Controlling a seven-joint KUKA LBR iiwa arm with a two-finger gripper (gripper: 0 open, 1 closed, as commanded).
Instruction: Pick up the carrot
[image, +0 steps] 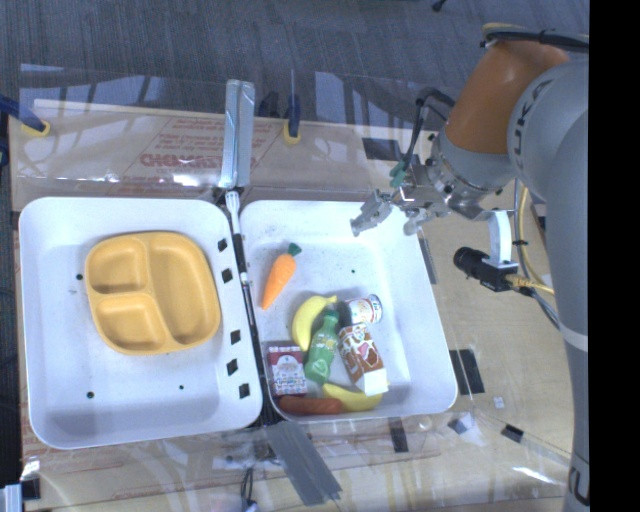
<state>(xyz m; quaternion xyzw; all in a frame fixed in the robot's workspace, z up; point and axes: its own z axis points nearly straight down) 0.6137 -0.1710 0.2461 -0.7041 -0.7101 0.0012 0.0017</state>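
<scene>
Packed groceries (335, 355) crowd the right bin's (425, 300) six o'clock side, so the carrot (277, 280) lies free at nine, leaf up, easy to reach; gripper (385, 212) hovers at one o'clock, fingers spread, grasping nothing

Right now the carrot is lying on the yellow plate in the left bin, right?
Not quite. The camera view shows the carrot lying on the floor of the right bin, near its left wall. The yellow plate is in the left bin.

Carrot (277, 279) — orange, green-topped; lies tilted in right bin's (400, 250) upper-left part.
</scene>
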